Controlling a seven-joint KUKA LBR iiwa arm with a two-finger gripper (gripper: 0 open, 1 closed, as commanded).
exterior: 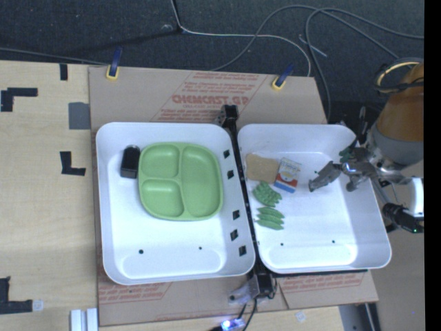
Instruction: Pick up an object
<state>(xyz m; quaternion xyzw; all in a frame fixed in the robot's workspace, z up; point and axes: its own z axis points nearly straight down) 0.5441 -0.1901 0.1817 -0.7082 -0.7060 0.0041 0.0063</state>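
- Camera view: hand (pixel 324 179) hovering over the right bin (pixel 344 250), near that bin's far right wall, dark fingers pointing toward the cluster of things at the bin's left side.
- Nothing seen between the fingers; spread or pinched, impossible to tell at this size.
- Closest candidate for picking: small white box with red and blue print (pixel 288 174), just beside the fingertips on their far side from the arm.
- Beyond that box, farther from the hand: a tan card-like piece (pixel 260 167), touching or overlapping the box edge.
- Below and beyond the fingertips: two green pod-shaped toys (pixel 269 205), lying close together near the bin's divider wall.
- Well apart from the hand, across the divider, in the left bin (pixel 114 254): green sectioned plate (pixel 181 181) with a small black block (pixel 129 162) at its outer edge.
- Risk, judged from this layout: box and tan piece packed tight, so a descending finger likely to land on top of one rather than beside it, tipping or shoving instead of gripping.
- Further risk: tan piece lying flat, offering little to pinch; likely to slide under a closing grip.
- Further risk: pods small and rounded, prone to squirting out sideways toward the divider wall.
- Further risk: slanted approach from the arm's side liable to push the box away from the hand before closure.
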